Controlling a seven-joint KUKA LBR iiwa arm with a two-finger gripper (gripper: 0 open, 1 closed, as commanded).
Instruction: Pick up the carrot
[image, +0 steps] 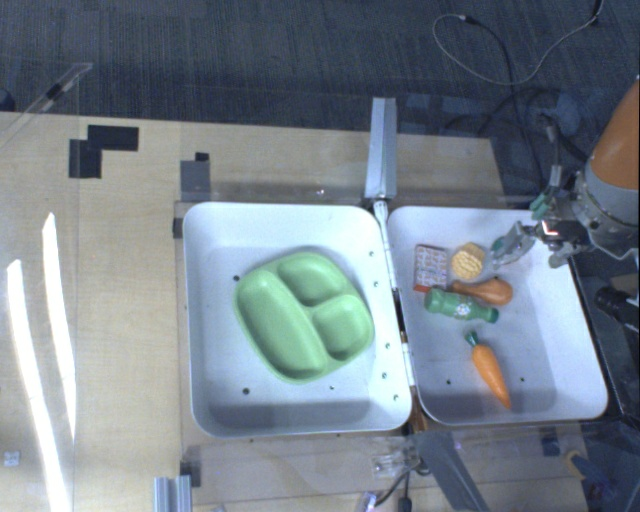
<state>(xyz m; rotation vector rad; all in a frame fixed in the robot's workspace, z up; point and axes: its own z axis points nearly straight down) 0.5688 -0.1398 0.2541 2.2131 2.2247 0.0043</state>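
Note:
The carrot (489, 370), orange with a small green top, lies in the right bin (560, 400) towards its front, pointing front-right. My gripper (532, 252) hangs over the back right part of that bin, well behind the carrot. Its fingers are open, one silver finger (508, 247) close to the round yellow piece, and nothing is between them.
Behind the carrot lie a green bottle (460, 305), a brown-orange drumstick-like piece (488, 291), a round yellow biscuit (466, 262) and a checked cracker (432, 264). The left bin (210, 390) holds a green divided plate (305, 315). A metal bar (381, 150) stands between the bins at the back.

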